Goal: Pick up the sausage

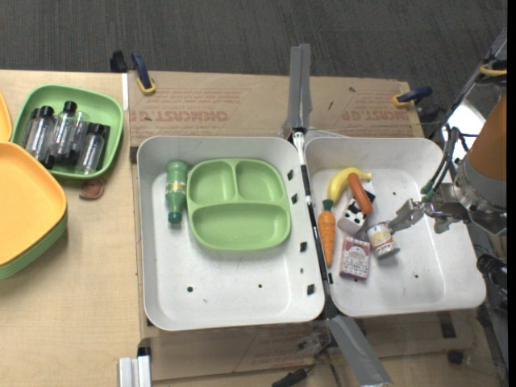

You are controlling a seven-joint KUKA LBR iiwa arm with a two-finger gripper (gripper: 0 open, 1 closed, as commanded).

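Note:
The sausage (360,193) is a short orange-red link lying at a slant in the right bin (451,289), just below the yellow banana (345,179) and touching a black-and-white cube (352,214). My gripper (403,216) hangs over the same bin, to the right of the sausage and a little lower, close above a small can (384,241). Nothing shows in its grip. The arm comes in from the right edge.
A carrot (326,234) lies along the right bin's left wall, and a pink box (355,258) sits beside the can. The left bin (161,297) holds a green divided plate (238,202) and a green bottle (176,190). Yellow plates and a tray of bottles stand on the far-left table.

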